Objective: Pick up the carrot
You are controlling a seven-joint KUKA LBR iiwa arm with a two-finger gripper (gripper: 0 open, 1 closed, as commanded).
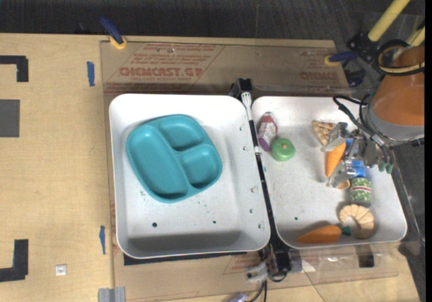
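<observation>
**Carrot in the right bin, under the gripper**

One carrot [334, 157] stands tilted in the right bin [304, 209], with the gripper [352, 159] touching it; whether it is grasped cannot be told. A second carrot [320, 234] lies along the bin's near wall.

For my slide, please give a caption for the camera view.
Hand over the right bin, at a carrot.

The orange carrot [320, 233] lies flat along the right bin's near wall.
</observation>
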